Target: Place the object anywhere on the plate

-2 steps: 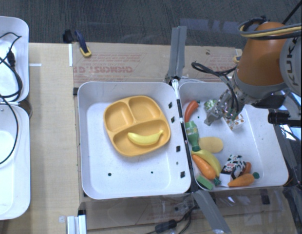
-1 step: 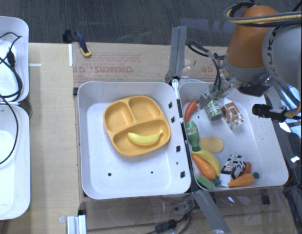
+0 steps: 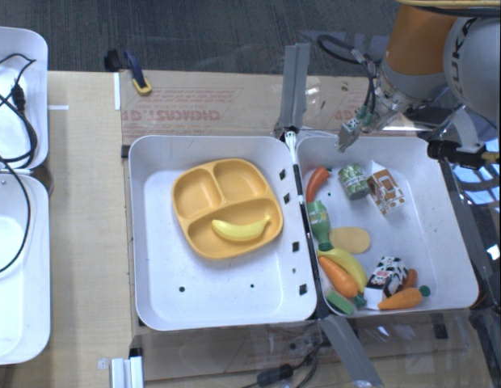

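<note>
1. Yellow plate (image 3: 226,208) sits in the left bin (image 3: 153,241), nearer its back edge.
2. Banana (image 3: 242,229) lies in the plate's front compartment.
3. Gripper (image 3: 351,132) hangs over the right bin's (image 3: 444,217) back-left corner; jaw state: cannot tell, nothing visibly held.
4. Right bin holds a carrot (image 3: 315,182), green bottle (image 3: 319,225), can (image 3: 354,181), carton (image 3: 385,191), more toy food along the front edge.

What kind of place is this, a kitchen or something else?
Most likely a robotics lab, not a kitchen. A grey and orange robot arm reaches over two white bins on a bench. The food looks like plastic toys, and a yellow divided plate holds a toy banana.
</note>
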`<state>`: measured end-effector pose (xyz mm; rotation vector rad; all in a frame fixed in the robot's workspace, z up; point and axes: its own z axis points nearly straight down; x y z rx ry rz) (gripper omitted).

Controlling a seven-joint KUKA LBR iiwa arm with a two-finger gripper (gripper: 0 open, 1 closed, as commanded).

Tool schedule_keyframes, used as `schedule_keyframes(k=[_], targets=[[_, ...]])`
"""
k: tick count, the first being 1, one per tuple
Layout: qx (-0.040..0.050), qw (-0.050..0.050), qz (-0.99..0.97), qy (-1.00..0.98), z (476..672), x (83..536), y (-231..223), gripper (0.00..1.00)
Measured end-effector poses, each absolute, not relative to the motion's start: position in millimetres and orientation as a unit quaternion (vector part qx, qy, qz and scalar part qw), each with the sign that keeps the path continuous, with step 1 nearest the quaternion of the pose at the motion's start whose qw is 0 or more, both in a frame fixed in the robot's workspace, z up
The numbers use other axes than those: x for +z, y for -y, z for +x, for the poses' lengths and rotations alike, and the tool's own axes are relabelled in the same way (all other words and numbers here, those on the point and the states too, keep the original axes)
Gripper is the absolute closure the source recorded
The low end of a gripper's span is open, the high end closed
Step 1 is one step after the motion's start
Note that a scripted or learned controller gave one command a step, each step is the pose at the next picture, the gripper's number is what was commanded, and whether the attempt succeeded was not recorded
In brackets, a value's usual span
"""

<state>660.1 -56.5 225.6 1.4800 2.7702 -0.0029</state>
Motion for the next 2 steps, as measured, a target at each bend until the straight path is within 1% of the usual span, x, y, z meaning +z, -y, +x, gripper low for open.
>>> schedule_keyframes(k=[1,2], targets=[[-0.0015,0.0,0.572,-0.82,659.9,281.7,123.4,1.0],[-0.0017,0.0,0.572,-0.82,659.9,281.2,122.9,0.0]])
